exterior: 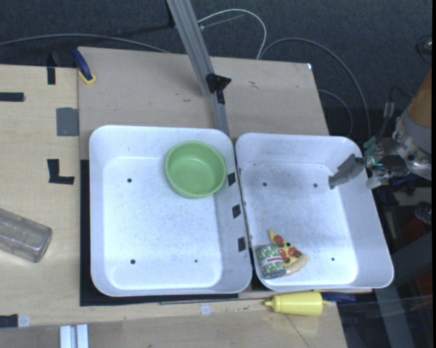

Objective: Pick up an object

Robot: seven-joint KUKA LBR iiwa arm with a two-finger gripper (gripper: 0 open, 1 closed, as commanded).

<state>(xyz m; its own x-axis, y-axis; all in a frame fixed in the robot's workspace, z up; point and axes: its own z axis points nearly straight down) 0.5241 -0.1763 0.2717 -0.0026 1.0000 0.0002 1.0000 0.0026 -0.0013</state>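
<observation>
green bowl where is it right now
The green bowl sits in the left bin, at its far right corner, close to the wall shared with the right bin. It is well away from the gripper.

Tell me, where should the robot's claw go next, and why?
Probably toward the toys in the near corner of the right bin. The gripper sits at that bin's far right edge, with nothing seen in it, and the toys lie much closer than the green bowl in the left bin.

Arm cut off at right edge (fingers blurred).
</observation>
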